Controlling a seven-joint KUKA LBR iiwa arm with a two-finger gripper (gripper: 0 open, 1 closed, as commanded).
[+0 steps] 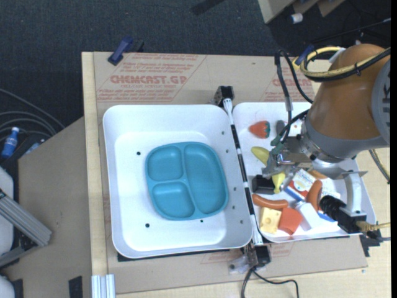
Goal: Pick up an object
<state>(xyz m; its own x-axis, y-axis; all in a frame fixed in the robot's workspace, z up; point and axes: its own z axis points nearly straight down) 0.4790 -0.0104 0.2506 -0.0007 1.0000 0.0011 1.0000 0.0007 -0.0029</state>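
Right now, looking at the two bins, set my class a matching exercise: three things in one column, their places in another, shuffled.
Things:
1. blue divided plate
2. strawberry
3. cheese wedge

Places:
A. far end of the right bin
B. middle of the left bin
C. near end of the right bin

Pairs: 1-B, 2-A, 3-C
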